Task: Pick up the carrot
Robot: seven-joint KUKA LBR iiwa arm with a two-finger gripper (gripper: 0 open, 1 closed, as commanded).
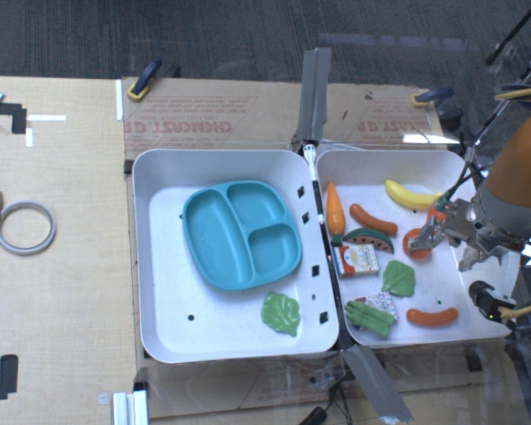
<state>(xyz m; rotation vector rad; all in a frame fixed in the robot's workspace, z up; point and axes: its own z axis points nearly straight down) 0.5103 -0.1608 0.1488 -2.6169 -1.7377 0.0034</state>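
The carrot (334, 209) lies in the right bin (372, 168), hard against that bin's left wall at about nine o'clock from the bin's middle, its length running roughly twelve to six and its orange body apart from the gripper. The gripper (427, 235) sits over the three o'clock side of the same bin, just beside a small red piece (418, 243) and below the banana (412, 195); whether it is spread or pressed together I cannot tell, since the metal parts blur into one another there. Between gripper and carrot lie a sausage (373, 220), a watermelon slice (368, 240) and a small printed box (359, 259), with a green leaf (398, 279) at about five o'clock of them. The pick has not begun, to my judgement, and the arm must travel toward nine o'clock across that clutter. The chief risk is the wall: with the carrot pressed close to it (and to the divider where the two bins meet), one side of the gripper may land on the rim rather than beside the carrot, so that the close misses or merely rolls it. A descent a little toward three o'clock could instead catch the sausage or nudge the watermelon slice. The left bin (159, 264) holds a blue divided plate (243, 234) and a lettuce leaf (281, 312), both well clear.
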